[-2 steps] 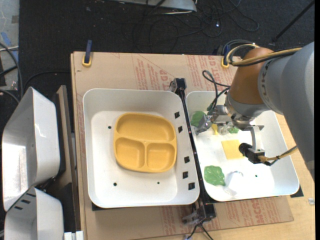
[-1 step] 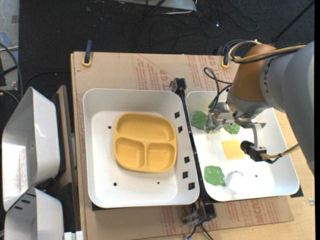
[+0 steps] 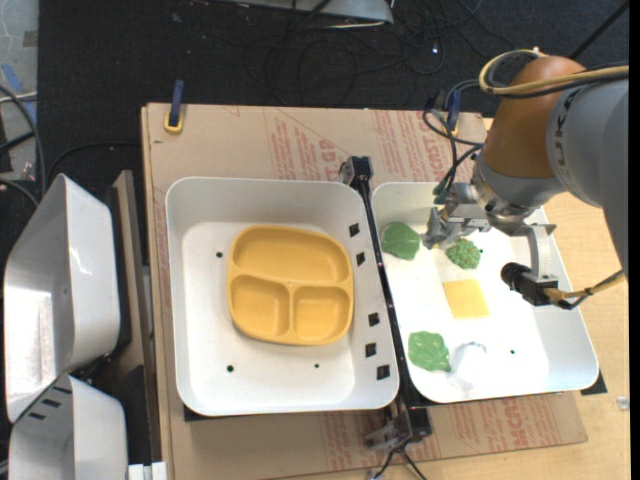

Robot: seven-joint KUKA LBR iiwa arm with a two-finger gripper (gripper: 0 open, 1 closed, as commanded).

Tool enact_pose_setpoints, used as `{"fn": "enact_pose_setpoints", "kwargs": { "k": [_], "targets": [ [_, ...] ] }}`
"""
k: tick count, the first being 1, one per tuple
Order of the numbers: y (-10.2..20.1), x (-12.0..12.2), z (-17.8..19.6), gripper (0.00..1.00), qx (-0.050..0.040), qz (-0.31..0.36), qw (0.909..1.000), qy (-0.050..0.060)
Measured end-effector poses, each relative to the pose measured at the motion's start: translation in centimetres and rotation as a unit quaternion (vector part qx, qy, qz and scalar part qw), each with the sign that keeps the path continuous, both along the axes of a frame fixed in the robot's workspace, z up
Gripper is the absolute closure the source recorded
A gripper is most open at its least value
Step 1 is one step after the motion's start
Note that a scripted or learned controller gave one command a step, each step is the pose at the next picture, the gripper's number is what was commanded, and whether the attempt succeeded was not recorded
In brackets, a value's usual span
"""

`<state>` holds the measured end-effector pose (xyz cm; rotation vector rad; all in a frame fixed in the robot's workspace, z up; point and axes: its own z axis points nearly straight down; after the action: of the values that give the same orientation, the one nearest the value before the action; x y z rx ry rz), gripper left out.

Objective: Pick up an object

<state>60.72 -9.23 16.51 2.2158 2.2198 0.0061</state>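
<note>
Presently, on my screen, largest first: the bench (image 3: 250, 138), a brown board carrying both bins. Arm (image 3: 570, 118), grey with its orange band, reaching in from the right and hanging over the right bin's upper part. Left bin (image 3: 190, 268), holding one yellow tray (image 3: 291, 284) with three compartments, lying flat near its middle. Right bin (image 3: 560, 358), holding the loose items. Gripper (image 3: 450, 224), low over the right bin's top; whether it is parted or closed I cannot tell from this angle, and I see nothing in it. Yellow square (image 3: 466, 298), flat, in the middle of the right bin. Green blob (image 3: 428, 350), near the bin's lower left. Green leaf (image 3: 400, 240), just beside the gripper on its left, near the divider. Broccoli (image 3: 463, 255), just below the gripper tip and slightly to its right; I judge it the nearest candidate, needing only a short drop. White scrap (image 3: 468, 352), beside the blob, too pale to identify.
</note>
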Motion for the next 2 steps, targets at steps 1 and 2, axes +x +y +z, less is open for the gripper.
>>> {"fn": "enact_pose_setpoints", "kwargs": {
  "k": [1,2],
  "targets": [
    [0.0,0.2,5.4,1.0,-0.0002,0.001,1.0,0.0],
    [6.2,-0.2,6.4,1.0,0.0016,0.003,1.0,0.002]
  ]
}}
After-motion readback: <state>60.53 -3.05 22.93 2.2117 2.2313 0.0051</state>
